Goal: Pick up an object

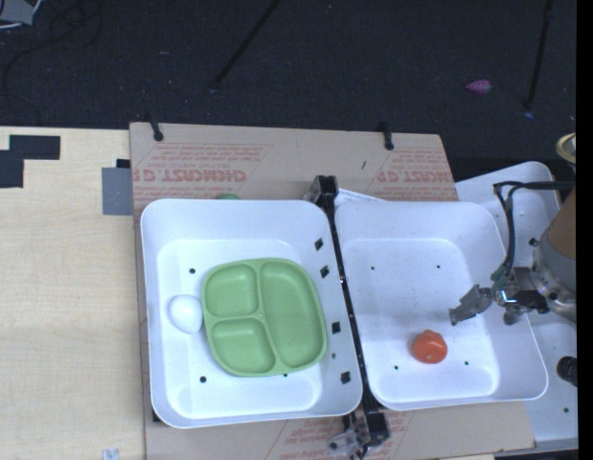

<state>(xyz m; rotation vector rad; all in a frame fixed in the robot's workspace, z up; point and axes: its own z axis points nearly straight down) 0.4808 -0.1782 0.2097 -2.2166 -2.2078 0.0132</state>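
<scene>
A small orange-red round object (430,347) lies on the floor of the right bin (411,228), near its front. My gripper (490,310) hangs over the right side of that bin, up and to the right of the orange object and apart from it. It is open, with nothing between its fingers. In the left bin (171,228) a green three-compartment plate (263,314) lies flat. A white egg-shaped object (186,312) rests against the plate's left edge.
The two bins meet at a black-clipped divider (339,295) running front to back. Cardboard (277,166) lies under both bins. Cables (512,228) loop from the arm over the right bin's right rim.
</scene>
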